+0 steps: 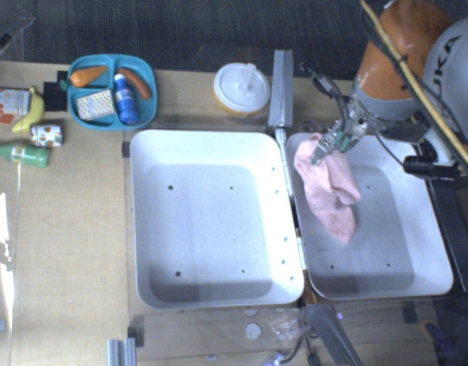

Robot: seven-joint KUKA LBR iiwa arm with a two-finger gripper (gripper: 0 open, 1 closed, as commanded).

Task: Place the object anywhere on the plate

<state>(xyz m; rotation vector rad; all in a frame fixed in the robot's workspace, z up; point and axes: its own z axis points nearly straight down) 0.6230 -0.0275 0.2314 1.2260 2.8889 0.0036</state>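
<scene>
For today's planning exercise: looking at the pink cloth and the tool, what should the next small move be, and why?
Probably lift a little. The tool sits at the upper corner of the pink cloth, which trails down across the right bin, so raising it would show whether the cloth comes along.

blue tray [146, 78], banana [30, 111], green bottle [20, 154], lidded cup [242, 88] behind 2 bins [211, 280].
</scene>
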